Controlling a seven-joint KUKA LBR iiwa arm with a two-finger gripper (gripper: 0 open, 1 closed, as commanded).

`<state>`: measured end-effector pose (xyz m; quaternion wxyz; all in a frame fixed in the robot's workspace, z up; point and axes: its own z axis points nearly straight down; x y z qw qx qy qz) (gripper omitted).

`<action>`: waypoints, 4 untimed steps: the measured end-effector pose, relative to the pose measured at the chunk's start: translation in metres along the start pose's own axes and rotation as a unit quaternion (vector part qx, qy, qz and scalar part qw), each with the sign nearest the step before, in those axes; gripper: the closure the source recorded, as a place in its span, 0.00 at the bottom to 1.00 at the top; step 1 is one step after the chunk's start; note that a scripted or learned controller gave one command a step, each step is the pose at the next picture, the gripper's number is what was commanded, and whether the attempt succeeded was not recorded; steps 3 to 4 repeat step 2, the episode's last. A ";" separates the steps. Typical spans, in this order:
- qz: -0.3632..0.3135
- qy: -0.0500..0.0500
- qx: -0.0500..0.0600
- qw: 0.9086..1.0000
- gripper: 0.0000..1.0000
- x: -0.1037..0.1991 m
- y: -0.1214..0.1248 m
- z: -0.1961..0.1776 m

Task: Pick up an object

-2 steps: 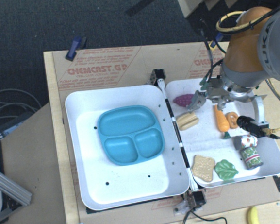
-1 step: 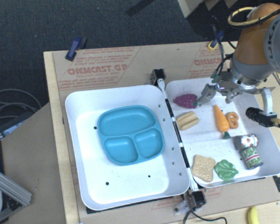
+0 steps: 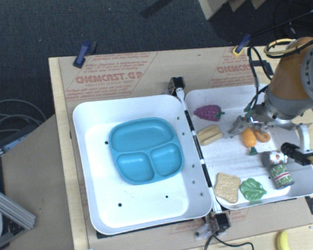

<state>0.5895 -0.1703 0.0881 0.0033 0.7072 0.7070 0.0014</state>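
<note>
My gripper point(image 3: 245, 125) is low over the middle of the right bin point(image 3: 227, 96), with the grey arm and its orange band point(image 3: 291, 74) coming in from the right. An orange carrot-like toy point(image 3: 249, 138) lies right at the gripper's tip, partly under it. I cannot tell if it touches the toy. A purple bunch of grapes point(image 3: 208, 112) lies to the left at the bin's back. A tan bread roll point(image 3: 209, 134) sits just left of the gripper. Near the front lie a round cracker point(image 3: 227, 187), a green leaf point(image 3: 253, 189) and a small can point(image 3: 280, 173).
The left bin point(image 3: 98, 203) holds a blue divided plate point(image 3: 146, 150). A black divider point(image 3: 195, 145) runs between the bins. Cables hang around the arm at the right. A yellow item point(image 3: 283, 243) lies off the bench at the bottom.
</note>
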 end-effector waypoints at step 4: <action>-0.001 0.002 0.002 1.000 1.00 0.091 0.037 -0.098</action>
